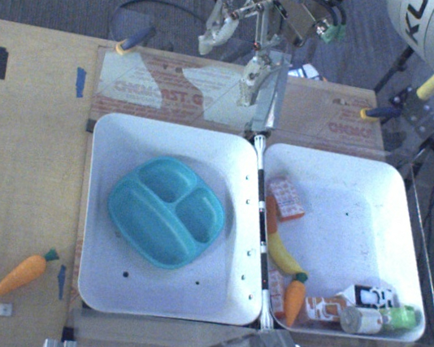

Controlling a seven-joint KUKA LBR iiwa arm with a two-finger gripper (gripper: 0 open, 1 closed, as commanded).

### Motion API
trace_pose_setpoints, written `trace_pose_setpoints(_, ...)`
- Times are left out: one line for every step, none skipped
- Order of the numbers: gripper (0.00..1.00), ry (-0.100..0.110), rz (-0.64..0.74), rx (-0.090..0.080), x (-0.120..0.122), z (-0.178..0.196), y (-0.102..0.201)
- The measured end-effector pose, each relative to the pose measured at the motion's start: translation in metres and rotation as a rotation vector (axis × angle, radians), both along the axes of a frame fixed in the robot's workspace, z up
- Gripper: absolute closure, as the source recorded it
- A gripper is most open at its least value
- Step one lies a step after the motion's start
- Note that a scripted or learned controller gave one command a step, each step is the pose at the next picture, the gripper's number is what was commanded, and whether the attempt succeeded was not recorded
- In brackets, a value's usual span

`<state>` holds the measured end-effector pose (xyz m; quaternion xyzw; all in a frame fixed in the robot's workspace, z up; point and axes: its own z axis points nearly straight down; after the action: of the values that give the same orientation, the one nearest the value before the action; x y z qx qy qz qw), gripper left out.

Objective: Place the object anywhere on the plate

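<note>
Teal plate (166, 211), white bins (107, 191), yellow banana (284, 256), orange carrots (293, 298), red-and-white carton (286, 199)

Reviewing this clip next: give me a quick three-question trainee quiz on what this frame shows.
1. True or false: the blue plate already carries an object.
2. Which bin holds the banana: left bin or right bin?
3. Multiple choice: the carrot outside the bins lies (a) on the bench left of the left bin, (b) on the plate, (c) between the gripper's fingers.

Key: 1. False; its compartments are bare. 2. Right bin, by the divider. 3. (a). The gripper is open above the bins' far edge with nothing between its fingers.
</note>
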<state>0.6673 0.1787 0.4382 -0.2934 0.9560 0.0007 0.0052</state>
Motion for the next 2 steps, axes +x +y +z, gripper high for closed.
trace_pose_setpoints(1.0, -0.01, -0.003, 0.007, 0.001, 0.013, 0.0)
trace_pose_setpoints(1.0, 0.003, 0.05, 0.001, -0.014, -0.205, 0.049)
